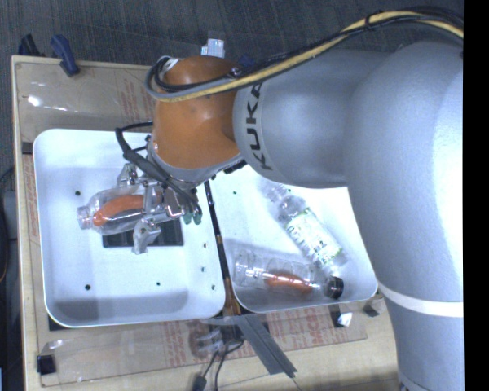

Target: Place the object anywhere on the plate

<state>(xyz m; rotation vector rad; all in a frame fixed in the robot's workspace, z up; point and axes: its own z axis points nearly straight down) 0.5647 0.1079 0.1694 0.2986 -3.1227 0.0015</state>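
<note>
Bins, two shallow white trays, are sitting side by side on the bench, their inner rims meeting along a dark seam under the arm's wrist. Places below are given relative to the left bin (pixel 65 283).

Edges and free room: the left bin's floor is lying bare toward its near rim and along its left wall, leaving open room on those sides. A dark flat plate (pixel 169 236) is resting on the floor near the bin's middle, largely covered from above. The arm (pixel 326 129), grey with an orange band, is reaching across the right bin (pixel 354 287) and is hanging over the left bin's far right part, crowding that corner and the shared rim.

Contents: inside the left bin, a clear bottle with an orange insert (pixel 107 208) is lying on its side just left of the gripper (pixel 153 218), over the plate's far left edge. Whether the fingers are spread, pressed together or pinching the bottle cannot be told.

Inside the right bin, a clear labelled bottle (pixel 306 230) is lying aslant near the middle, and a second clear bottle with an orange insert (pixel 281 279) is lying along the near rim.
</note>
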